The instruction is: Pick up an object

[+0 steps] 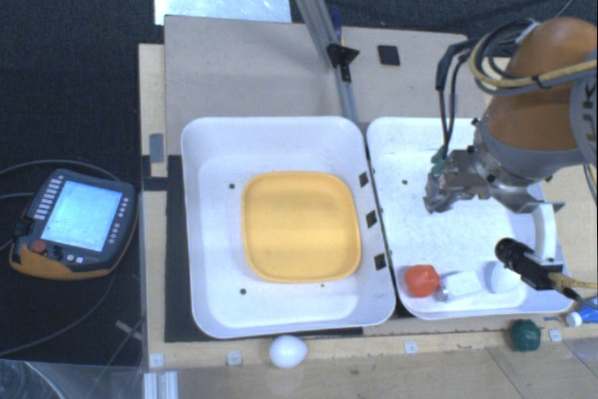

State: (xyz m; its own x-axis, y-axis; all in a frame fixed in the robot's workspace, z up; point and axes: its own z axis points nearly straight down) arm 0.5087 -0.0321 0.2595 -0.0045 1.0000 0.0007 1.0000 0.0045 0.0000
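Orange-banded grey arm (547,98), black cables

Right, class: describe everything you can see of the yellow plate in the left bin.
The yellow plate is a shallow, square dish with rounded corners and a raised rim, apparently matte plastic. It lies flat, right way up, about in the middle of the left bin, resting on the bin's white floor. Nothing sits on it, and its edges stand apart from the bin walls.

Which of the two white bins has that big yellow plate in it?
The left bin. The yellow plate lies in its middle, while the right bin holds a small red object, with the gripper above it.
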